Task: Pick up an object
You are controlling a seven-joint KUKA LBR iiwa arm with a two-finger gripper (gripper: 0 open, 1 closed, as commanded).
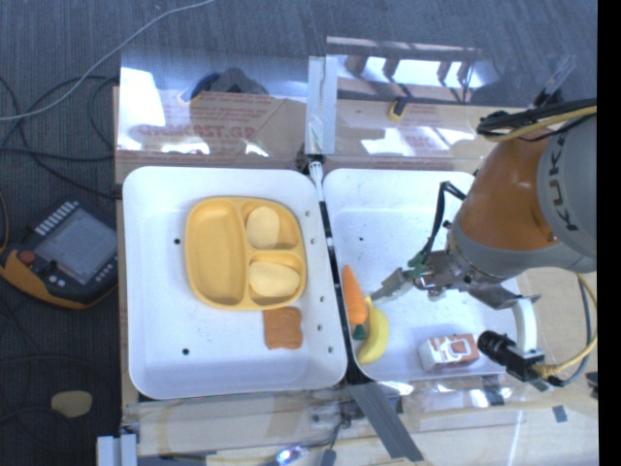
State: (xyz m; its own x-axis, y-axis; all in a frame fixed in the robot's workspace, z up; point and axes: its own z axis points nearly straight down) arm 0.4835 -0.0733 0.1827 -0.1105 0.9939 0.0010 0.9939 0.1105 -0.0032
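The two-finger tool (400, 282) on the grey arm with the orange band (505, 202) is seen over the right shallow white bin (388, 202), toward its left half. How far the tool is parted cannot be told, and nothing is seen gripped in it. Its tip lies just right of the orange carrot (355, 296) and above the yellow banana (375, 338); whether either is touched cannot be judged.

The carrot is laid along the left wall of the right bin, and the banana is set against its lower end, near the bin's front-left corner. A small white and orange carton (448, 350) is placed near the front edge of the same bin, right of the banana and apart from it.

In the left shallow white bin (155, 289), a yellow divided plastic tray (218, 255) is set near the middle, with two pale round pieces (262, 226) held in its right compartments. A brown toast-like slab (283, 328) is laid just in front of the tray's front-right corner.

Both bins are carried side by side on the worktop (233, 124), whose back part is covered in glossy sheeting. A dark carpet floor (78, 27) with cables is seen around it, and a handheld control pendant (53, 255) is laid on the floor to the left.

Bare bin floor is left along the back half of the right bin and along the left side of the left bin.
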